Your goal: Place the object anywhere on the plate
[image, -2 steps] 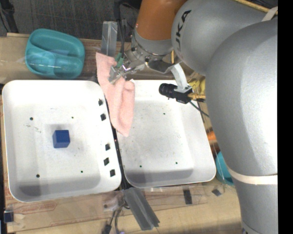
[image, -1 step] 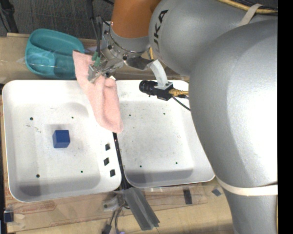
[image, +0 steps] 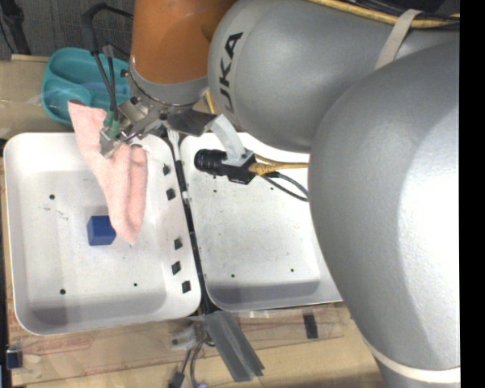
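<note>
Pink cloth (image: 117, 176) suspended from gripper (image: 111, 138) above left bin (image: 32, 297).
Arm (image: 307, 71) casing shows the letters "UKA"; the cloth is pale pink, soft, draped in long folds, pinched at its upper end between the fingers; its lower end hangs beside a blue block (image: 101, 230); the arm enters from the right, orange band above the wrist; a teal plate (image: 69, 75) sits at far left, beyond the bin.

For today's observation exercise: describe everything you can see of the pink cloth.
The pink cloth is soft, towel-like fabric, pale pink and crumpled. It hangs in a long drape from the end effector, which pinches its upper part. Its top corner spreads toward the teal plate; its lower end reaches the left bin floor beside a blue block.
</note>
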### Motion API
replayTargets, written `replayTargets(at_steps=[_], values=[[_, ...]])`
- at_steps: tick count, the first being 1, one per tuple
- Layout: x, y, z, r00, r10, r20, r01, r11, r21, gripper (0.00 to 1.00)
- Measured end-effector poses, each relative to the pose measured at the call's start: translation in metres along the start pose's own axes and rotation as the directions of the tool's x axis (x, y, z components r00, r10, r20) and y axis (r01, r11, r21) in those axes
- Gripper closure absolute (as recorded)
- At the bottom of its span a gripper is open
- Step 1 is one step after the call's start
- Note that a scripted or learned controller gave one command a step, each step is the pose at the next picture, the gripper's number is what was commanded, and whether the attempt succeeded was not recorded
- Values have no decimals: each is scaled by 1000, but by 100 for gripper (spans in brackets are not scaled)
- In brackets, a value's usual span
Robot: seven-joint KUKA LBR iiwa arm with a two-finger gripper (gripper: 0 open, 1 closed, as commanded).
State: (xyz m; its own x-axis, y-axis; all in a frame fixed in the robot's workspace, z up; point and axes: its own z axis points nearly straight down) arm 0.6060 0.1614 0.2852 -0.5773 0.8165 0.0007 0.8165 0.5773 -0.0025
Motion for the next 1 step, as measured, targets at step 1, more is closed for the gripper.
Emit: replayTargets(at_steps=[1], values=[[-13,35,15,990,-139,1,139,990,-2,100]])
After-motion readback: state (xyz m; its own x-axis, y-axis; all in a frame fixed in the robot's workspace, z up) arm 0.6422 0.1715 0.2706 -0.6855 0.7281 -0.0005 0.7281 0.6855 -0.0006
